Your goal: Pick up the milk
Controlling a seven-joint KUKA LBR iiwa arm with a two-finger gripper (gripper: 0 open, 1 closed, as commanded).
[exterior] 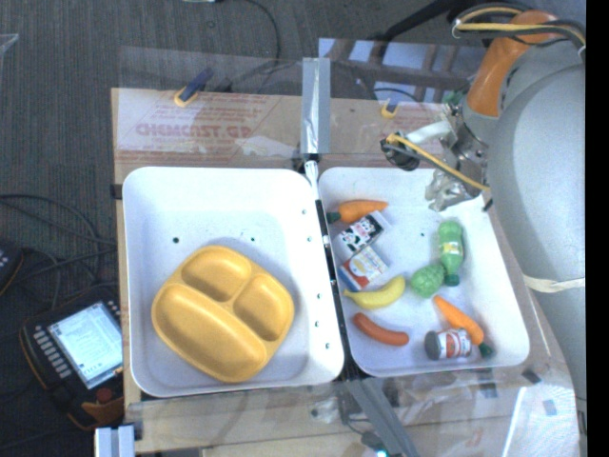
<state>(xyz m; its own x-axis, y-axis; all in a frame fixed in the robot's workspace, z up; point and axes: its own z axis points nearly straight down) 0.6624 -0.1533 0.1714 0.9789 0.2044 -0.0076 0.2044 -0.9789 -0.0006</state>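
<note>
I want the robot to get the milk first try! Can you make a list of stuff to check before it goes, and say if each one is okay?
1. Milk carton in view in the right bin: ok.
2. Nothing lying on top of the milk carton: ok.
3. Room around it: not ok; a carrot and a second small carton sit tight beside it.
4. Gripper above the milk: not ok; it is off toward the bin's far right corner.
5. Fingers ready: cannot tell.
6. Yellow divided plate out of the way in the left bin: ok.
</note>
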